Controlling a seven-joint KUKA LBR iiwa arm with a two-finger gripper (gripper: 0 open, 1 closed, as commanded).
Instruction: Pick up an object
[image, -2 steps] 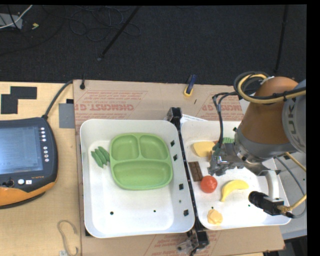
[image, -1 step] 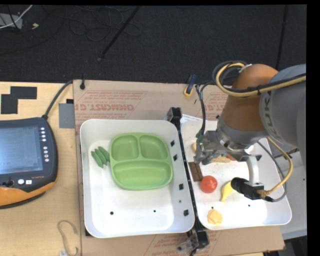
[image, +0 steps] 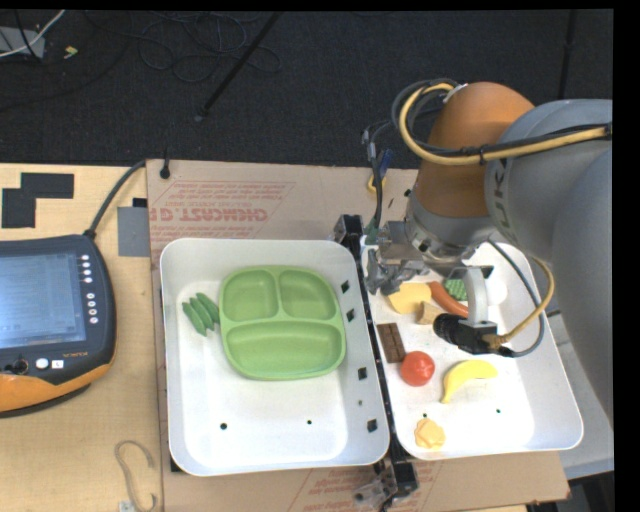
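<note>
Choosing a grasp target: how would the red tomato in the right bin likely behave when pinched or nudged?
The tomato looks round, so it would probably roll if nudged. Its smooth skin may slip between fingers. It seems a small toy, likely light.

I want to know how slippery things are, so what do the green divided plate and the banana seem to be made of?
The green divided plate looks like moulded plastic with a smooth matt finish: even colour, rounded compartment ridges. The banana looks like toy plastic, slightly glossy: flat uniform yellow, no blemishes. It could be rubber or foam; the view cannot settle that.
</note>
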